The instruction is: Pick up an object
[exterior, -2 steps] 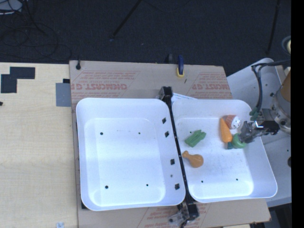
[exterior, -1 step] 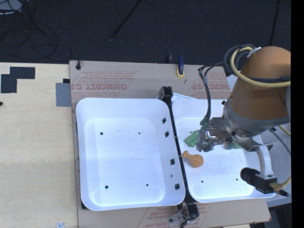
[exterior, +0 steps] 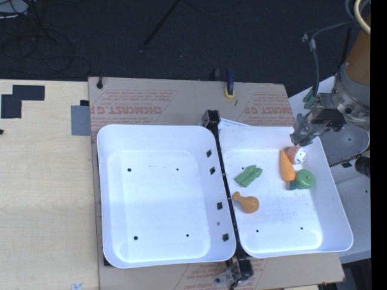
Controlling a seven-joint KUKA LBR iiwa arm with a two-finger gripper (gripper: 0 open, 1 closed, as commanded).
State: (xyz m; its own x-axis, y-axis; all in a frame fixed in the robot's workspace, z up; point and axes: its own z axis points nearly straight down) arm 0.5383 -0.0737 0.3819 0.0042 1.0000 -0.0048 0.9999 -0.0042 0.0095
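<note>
Left bin: the shallow white plastic left bin [exterior: 115, 162] has nothing to pick — skip it.
Green toy: a small green bumpy toy [exterior: 248, 175] lies near the left wall of the shallow white plastic right bin [exterior: 338, 222], with room around it.
Tan toy: a tan pear-shaped toy [exterior: 246, 203] sits just below it.
Best pick: the orange carrot-shaped toy [exterior: 287, 165] by the right wall — go straight down, slowly.
In the way: a small white dice [exterior: 299, 156] and a round green toy [exterior: 305, 179] crowd it.
Gripper: the grey two-finger gripper [exterior: 300, 136] hangs over the top right corner; I cannot tell its grip.

Upside-down "CHEMCAST GP" on cardboard [exterior: 139, 104]
</note>
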